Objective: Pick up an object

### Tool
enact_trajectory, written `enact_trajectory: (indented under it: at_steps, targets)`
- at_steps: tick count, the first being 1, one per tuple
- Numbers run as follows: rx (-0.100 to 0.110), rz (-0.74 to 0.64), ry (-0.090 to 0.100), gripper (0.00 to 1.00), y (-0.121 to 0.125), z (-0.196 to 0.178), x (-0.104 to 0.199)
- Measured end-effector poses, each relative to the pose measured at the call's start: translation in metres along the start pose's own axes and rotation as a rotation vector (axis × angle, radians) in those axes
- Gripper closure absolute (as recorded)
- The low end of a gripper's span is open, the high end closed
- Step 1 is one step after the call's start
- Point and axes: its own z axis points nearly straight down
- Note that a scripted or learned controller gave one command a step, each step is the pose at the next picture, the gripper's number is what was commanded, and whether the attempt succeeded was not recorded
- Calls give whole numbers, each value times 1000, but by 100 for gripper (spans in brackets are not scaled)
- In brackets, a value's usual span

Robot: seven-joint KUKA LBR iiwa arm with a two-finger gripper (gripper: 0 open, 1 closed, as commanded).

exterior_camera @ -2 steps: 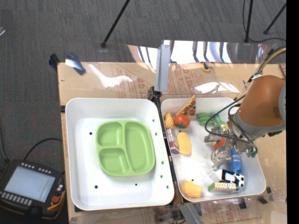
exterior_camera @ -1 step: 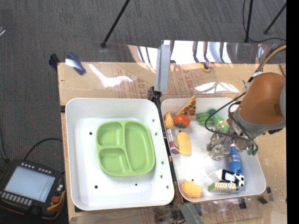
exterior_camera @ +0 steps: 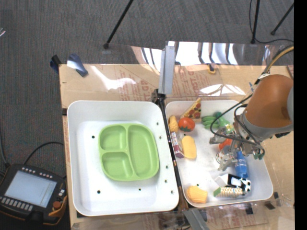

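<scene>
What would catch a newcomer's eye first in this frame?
Probably the bright green divided plate, lying alone in the left bin. Next, the arm's orange band, hanging over the right bin, where the gripper reaches down among a clutter of toy food such as a tomato and a pizza slice.

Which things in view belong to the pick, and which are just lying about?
In play:
- gripper, down in the right bin
- blue bottle beside it
- tomato, pizza slice, yellow piece, green vegetable

Lying about:
- green divided plate in the left bin
- pendant
</scene>
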Motion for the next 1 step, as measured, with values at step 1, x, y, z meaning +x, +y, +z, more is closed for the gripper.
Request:
enact_trajectory:
  at_steps: [1]
  targets:
    - [0, -75, 2, 0, -1, 10, -23]
